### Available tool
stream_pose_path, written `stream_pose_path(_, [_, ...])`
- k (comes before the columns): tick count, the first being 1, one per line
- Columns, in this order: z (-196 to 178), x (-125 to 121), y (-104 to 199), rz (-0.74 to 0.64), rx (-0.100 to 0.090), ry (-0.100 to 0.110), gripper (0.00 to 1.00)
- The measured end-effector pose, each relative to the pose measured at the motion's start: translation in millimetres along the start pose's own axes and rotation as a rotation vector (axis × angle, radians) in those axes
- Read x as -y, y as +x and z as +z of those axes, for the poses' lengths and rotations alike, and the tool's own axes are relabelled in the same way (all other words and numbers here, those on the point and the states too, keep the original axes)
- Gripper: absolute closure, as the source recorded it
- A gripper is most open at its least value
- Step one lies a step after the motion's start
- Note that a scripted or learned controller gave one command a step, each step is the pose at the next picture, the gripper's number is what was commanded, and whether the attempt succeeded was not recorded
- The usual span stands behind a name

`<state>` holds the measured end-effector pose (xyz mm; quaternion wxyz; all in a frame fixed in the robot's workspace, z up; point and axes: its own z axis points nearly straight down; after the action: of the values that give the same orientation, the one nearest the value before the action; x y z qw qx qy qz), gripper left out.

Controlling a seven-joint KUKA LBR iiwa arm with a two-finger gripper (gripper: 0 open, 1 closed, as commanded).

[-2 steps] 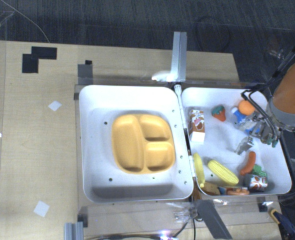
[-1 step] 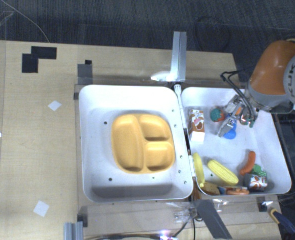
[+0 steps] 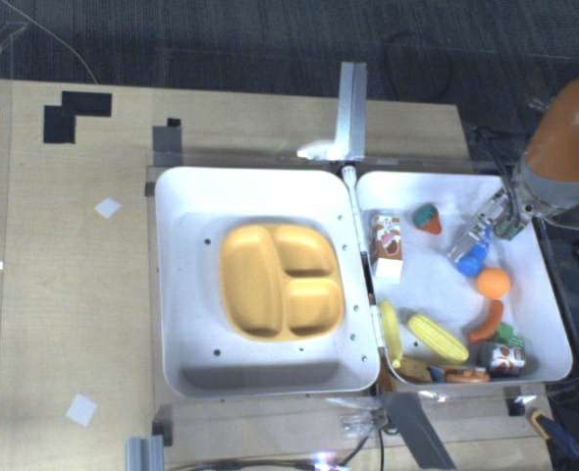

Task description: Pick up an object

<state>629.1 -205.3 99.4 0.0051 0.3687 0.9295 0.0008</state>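
My gripper (image 3: 485,230) hangs over the right bin (image 3: 554,307), coming in from the right under the orange wrist band. Its tip sits right at the upper end of a blue bottle (image 3: 470,257) that lies tilted on the bin floor. Whether it touches the bottle is unclear. Just below the bottle rests an orange ball (image 3: 493,284), and a red sausage-shaped toy (image 3: 486,322) lies below that. A red and teal toy (image 3: 427,218) sits to the gripper's left.
The right bin also holds a small carton (image 3: 386,246), a banana (image 3: 391,332), a corn cob (image 3: 437,338) and a can (image 3: 505,359) along its front. A yellow divided tray (image 3: 278,281) lies in the left bin (image 3: 182,292).
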Motion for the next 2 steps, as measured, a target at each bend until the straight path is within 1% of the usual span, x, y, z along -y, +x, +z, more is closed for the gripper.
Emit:
stream_pose_path(1, [-15.7, 9.4, 12.9, 0.105, -0.001, 0.000, 0.00])
stream_pose_path(2, [9.8, -37.2, -10.3, 0.349, 0.000, 0.001, 0.00])
